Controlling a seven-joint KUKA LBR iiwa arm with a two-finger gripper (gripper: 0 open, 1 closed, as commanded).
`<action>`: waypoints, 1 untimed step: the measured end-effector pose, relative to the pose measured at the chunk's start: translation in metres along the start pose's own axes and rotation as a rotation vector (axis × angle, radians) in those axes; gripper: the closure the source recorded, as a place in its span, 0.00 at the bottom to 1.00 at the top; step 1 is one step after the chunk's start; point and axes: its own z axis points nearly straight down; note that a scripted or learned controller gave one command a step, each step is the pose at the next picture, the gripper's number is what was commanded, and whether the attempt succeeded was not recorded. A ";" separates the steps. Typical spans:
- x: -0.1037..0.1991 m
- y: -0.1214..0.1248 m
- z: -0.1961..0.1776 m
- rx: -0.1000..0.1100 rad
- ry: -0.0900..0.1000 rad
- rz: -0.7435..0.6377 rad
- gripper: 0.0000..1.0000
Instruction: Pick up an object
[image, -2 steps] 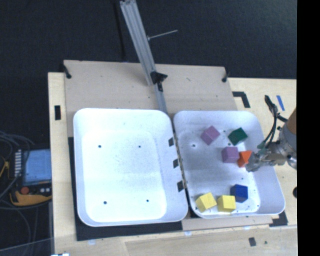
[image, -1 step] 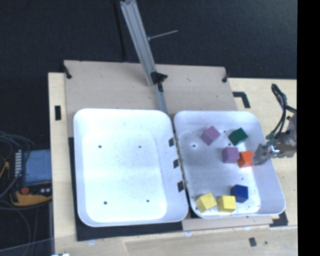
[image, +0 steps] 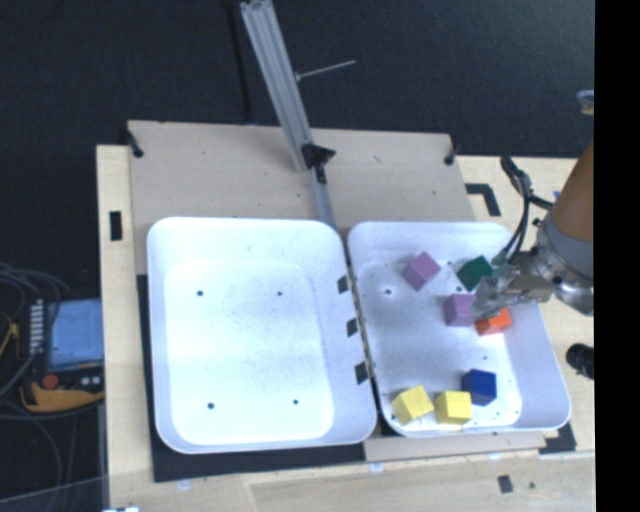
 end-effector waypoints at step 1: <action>0.053 0.013 -0.005 0.000 0.001 -0.001 1.00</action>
